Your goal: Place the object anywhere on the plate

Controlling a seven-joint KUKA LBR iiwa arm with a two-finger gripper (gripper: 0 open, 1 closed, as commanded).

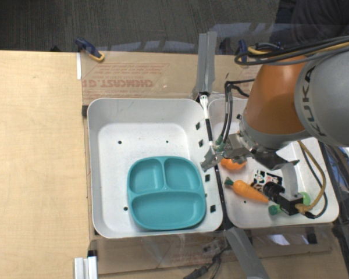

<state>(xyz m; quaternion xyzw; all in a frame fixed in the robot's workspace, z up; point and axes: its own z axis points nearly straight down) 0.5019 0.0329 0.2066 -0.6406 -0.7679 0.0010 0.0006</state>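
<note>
My hand [221, 157] hangs low in the right bin [326, 211], beside a small orange object [232, 164]; whether it grips anything I cannot tell. Nothing is delivered yet: the teal plate [166, 192] sits bare in the left bin [145, 129]. A toy carrot [249, 192] lies nearby.

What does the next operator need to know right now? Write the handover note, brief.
Gripper: low over the right white bin, at its left wall, beside a small orange object; a grasp cannot be confirmed.
Teal three-compartment plastic plate: in the left white bin, nothing on it.
Orange toy carrot: lying in the right bin.
Done: no object placed.
Left: pick an object, carry it across, set it on the plate.
</note>
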